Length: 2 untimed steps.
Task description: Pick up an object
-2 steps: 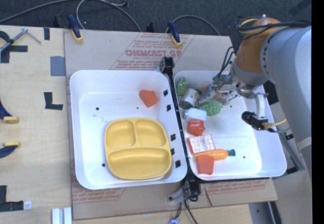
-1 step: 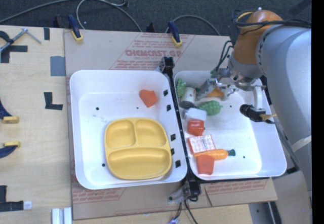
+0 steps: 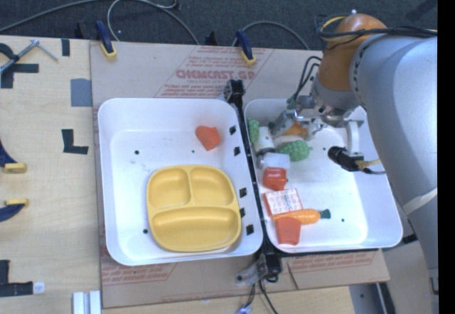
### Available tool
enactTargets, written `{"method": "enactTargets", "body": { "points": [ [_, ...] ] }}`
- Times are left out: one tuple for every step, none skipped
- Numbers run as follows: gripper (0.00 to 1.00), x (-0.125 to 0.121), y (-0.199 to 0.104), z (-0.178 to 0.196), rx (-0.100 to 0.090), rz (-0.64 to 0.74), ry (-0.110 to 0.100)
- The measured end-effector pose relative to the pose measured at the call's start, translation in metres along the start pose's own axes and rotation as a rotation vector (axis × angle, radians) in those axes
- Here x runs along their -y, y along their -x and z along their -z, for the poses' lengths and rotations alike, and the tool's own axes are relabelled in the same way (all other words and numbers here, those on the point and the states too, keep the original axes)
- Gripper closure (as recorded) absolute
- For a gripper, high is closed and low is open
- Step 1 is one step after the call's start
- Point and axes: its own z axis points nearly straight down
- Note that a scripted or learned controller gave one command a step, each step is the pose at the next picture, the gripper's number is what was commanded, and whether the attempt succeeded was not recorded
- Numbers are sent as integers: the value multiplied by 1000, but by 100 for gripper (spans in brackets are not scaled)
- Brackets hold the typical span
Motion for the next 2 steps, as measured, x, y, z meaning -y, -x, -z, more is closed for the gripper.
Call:
{"method": "enactTargets", "body": {
  "points": [
    [0, 0, 0, 0, 1, 0, 0],
    [0, 0, 1, 0, -2, 1, 0]
  ]
}}
